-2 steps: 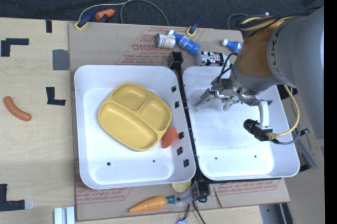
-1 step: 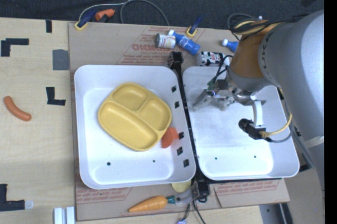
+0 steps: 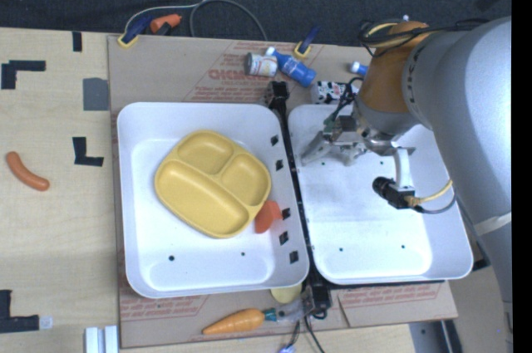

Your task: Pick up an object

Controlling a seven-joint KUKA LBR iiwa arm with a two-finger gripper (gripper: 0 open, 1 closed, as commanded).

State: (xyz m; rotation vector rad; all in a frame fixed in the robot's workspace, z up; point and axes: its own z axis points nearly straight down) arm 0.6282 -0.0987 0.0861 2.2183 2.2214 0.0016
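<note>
At the far left of the frame, a small orange sausage-shaped toy (image 3: 27, 171) lies on the wooden bench top (image 3: 50, 119), well apart from both bins. Black angular markings are set into the bench surface near it.

The left bin (image 3: 137, 260) occupies the centre-left of the frame. A yellow divided plate (image 3: 214, 182) with three compartments lies flat in it, toward the upper middle of the bin floor. A small orange-red object (image 3: 267, 217) lies in the same bin, touching the plate's lower right edge and close to the bin's right wall.

Below the left bin, at the lower centre of the frame, a toy carrot (image 3: 235, 322) rests on the cardboard sheet (image 3: 166, 85) that underlies both bins. Above the bins, at the upper centre, a small white bottle (image 3: 262, 63) and a blue object (image 3: 298, 69) lie side by side on the cardboard. An orange-handled clamp (image 3: 152, 26) grips the cardboard's upper left corner.

The right bin (image 3: 453, 264) sits just beside the left bin, at the centre-right of the frame. The gripper (image 3: 331, 143) is positioned low over the upper left part of this bin. Whether its fingers are spread or closed cannot be determined from this view, and nothing is visibly held. The grey arm (image 3: 474, 110) with its orange band (image 3: 384, 81) enters from the right side of the frame.
</note>
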